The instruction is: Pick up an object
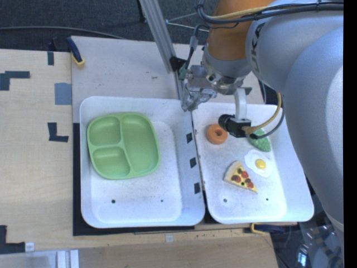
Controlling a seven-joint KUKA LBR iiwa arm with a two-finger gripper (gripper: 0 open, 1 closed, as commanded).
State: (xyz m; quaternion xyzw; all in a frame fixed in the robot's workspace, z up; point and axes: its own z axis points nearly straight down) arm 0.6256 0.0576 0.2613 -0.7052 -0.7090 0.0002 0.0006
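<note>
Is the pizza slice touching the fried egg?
Apart. The camera view shows a thin strip of white bin floor between the pizza slice and the fried egg.

Green divided tray (pixel 122 145): smooth plastic, slight sheen. White bins (pixel 139 205): matt, speckled. Bench (pixel 33 166): pale wood, perhaps plywood. Arm shell (pixel 301 43): glossy.
</note>
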